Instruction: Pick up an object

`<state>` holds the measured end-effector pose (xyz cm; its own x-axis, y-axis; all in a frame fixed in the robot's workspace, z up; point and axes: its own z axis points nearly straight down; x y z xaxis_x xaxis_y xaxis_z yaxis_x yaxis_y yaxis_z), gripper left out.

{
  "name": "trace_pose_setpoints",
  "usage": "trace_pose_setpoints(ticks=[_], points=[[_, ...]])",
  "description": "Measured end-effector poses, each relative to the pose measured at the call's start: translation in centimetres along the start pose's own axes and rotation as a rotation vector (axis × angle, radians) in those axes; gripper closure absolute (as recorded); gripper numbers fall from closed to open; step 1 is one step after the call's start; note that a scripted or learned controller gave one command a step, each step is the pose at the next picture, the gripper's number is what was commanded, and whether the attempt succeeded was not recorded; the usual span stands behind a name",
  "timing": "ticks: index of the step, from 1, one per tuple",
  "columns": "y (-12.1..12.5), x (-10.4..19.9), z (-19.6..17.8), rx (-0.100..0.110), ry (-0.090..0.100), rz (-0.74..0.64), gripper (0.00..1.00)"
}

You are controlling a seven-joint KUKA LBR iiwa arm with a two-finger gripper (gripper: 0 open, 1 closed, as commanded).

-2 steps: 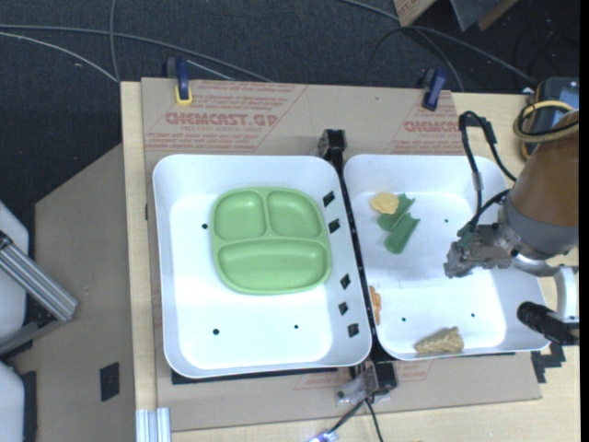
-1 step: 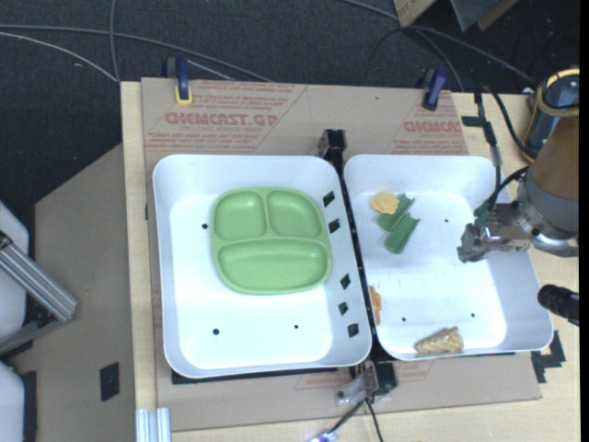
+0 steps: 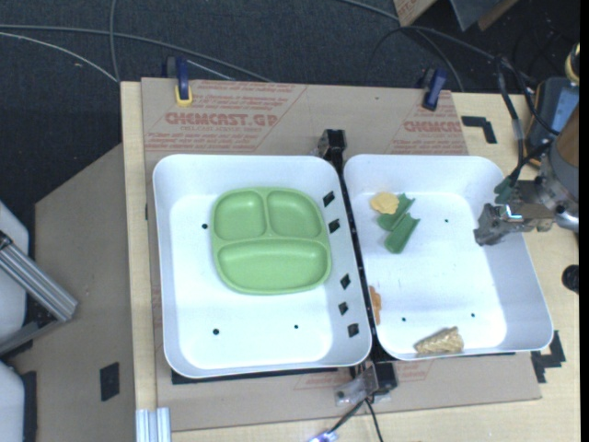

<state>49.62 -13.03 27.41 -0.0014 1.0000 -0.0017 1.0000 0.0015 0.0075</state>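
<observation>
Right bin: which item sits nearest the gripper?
The green piece near the bin's top left, beside the yellow piece; the tan chunk at the bottom rim lies farther from the gripper.

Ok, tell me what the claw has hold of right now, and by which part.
Nothing that can be seen. The claw hangs over the right bin's right side, apart from the green piece, the yellow piece and the tan piece.

divided plate (image 3: 271,240) in left bin (image 3: 184,330), three small items in right bin (image 3: 515,311), gripper (image 3: 492,224) at its right side
</observation>
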Motion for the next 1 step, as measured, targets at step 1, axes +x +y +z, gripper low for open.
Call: trace_pose_setpoints(ticks=[1], points=[[1.51, 5.72, -0.07, 0.005, 0.004, -0.006, 1.00]])
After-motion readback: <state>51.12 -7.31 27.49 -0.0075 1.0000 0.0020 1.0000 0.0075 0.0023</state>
